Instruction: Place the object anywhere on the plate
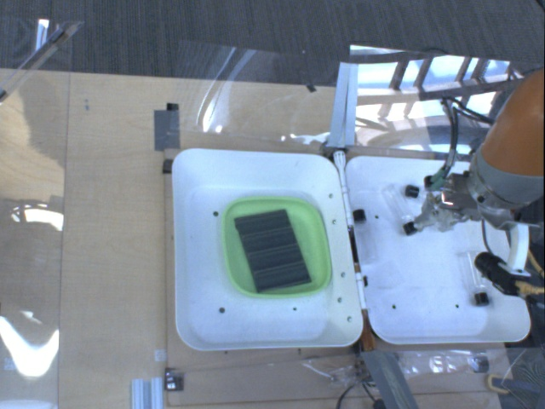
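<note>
Dark grey and ribbed, the object (272,250) already lies flat on the green plate (232,258) in the left bin (192,228), so placing looks finished, while the gripper (423,213), grip state unclear, hovers over the right bin (426,305), needing only retreat.

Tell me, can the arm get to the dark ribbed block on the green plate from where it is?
Probably yes. The dark ribbed block lies flat on the green plate in the left bin, nothing over it. The gripper is above the right bin, with just the low shared rim between.
</note>
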{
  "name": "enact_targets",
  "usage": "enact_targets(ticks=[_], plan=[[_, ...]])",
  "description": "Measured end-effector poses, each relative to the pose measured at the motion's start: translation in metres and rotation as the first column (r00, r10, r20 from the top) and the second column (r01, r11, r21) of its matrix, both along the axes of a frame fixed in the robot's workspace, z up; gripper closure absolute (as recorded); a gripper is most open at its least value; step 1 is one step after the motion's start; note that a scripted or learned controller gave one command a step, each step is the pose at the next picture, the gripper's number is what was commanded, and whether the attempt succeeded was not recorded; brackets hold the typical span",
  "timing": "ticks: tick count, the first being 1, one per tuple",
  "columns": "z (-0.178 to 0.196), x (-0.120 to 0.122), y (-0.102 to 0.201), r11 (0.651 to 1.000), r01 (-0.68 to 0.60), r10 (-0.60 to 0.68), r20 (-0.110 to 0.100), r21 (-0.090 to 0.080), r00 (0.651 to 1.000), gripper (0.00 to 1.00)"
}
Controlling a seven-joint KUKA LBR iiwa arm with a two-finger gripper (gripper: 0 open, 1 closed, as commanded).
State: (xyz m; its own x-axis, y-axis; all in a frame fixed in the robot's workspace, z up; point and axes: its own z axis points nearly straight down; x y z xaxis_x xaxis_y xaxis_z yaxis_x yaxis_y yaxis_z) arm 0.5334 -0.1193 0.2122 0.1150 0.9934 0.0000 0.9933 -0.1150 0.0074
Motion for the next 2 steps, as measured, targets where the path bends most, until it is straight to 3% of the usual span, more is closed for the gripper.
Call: enact_targets(ticks=[1, 2], plan=[[0.000, 0.000, 0.000, 1.000, 0.000, 0.000, 0.000, 0.000, 1.000, 0.00], [-0.006, -0.045, -0.038, 0.999, 0.045, -0.045, -0.003, -0.001, 0.999, 0.00]])
